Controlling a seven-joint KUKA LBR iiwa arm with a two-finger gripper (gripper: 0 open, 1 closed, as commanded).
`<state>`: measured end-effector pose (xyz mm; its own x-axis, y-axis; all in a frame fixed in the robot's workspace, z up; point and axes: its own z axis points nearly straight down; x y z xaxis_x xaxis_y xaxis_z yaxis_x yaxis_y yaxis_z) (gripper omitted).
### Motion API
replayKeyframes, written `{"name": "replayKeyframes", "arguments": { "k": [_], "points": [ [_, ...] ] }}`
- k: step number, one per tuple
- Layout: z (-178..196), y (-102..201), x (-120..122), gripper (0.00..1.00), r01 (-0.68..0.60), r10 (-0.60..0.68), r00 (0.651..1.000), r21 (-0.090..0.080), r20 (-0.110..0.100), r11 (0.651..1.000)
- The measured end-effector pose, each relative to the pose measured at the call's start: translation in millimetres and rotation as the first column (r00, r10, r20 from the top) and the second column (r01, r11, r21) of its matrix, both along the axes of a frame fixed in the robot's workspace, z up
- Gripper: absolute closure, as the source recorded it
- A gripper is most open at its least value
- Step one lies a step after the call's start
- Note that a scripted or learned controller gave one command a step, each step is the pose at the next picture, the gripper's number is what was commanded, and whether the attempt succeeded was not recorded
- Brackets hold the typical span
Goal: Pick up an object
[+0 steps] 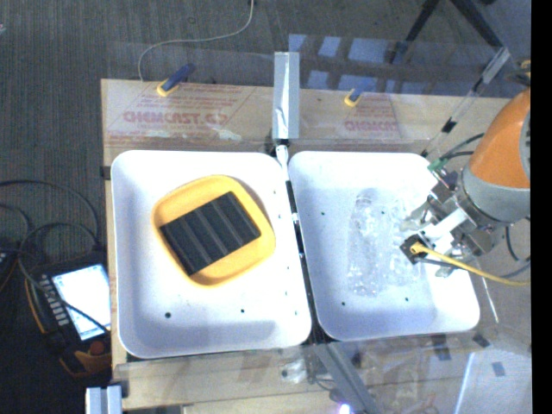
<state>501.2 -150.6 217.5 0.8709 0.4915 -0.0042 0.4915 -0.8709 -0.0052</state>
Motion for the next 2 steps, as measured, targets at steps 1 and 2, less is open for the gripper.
{"name": "replayKeyframes", "arguments": {
  "k": [1, 2],
  "points": [
    [39, -63, -4, 0.00, 0.259, -0.259, 0.966, -0.005, 0.002, 0.966],
    [117, -69, 14, 0.00, 0.066, -0.066, 0.998, -0.005, 0.003, 0.998]
  ]
}}
